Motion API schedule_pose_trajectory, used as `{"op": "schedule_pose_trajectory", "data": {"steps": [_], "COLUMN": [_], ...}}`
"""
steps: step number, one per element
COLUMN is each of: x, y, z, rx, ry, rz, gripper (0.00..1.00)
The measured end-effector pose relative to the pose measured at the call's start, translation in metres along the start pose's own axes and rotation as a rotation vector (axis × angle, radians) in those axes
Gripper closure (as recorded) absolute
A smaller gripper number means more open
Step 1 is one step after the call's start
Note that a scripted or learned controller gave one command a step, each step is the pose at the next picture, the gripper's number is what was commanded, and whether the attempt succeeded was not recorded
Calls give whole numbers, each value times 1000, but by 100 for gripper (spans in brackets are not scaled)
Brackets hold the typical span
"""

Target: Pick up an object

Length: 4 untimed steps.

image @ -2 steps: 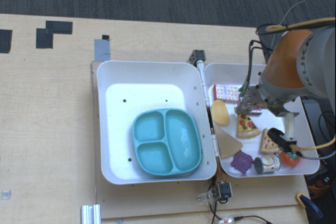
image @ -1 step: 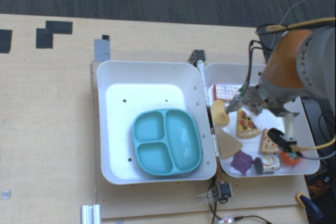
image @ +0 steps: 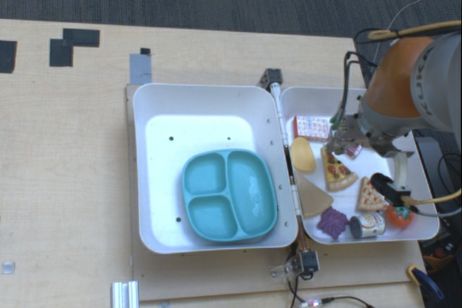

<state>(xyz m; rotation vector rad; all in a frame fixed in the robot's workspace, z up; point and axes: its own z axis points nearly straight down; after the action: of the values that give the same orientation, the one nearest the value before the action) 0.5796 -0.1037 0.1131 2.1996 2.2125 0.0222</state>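
The pincer [image: 339, 142] is hanging over the right bin [image: 426, 231]; its grip is too blurred to judge. Just under it 2 pizza slices [image: 338, 173] are lying, partly covered.

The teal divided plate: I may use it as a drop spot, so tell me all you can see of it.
The teal divided plate looks like smooth plastic, a rounded rectangle with three compartments, one long and two smaller. It lies flat, turned slightly askew, on the floor of the left bin, toward the near right corner. All three compartments look bare.
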Motion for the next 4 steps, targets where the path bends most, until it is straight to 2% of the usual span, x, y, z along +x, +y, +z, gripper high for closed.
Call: {"op": "schedule_pose_trajectory", "data": {"steps": [1, 2, 3, 4], "x": [-94, -92, -91, -91], "y": [10, 7, 10, 9], "z": [23, 28, 16, 16], "rx": [12, 20, 15, 15], "ry": [-1, 4, 3, 4], "rz": [3, 3, 0, 0], "gripper": [100, 0, 100, 0]}}
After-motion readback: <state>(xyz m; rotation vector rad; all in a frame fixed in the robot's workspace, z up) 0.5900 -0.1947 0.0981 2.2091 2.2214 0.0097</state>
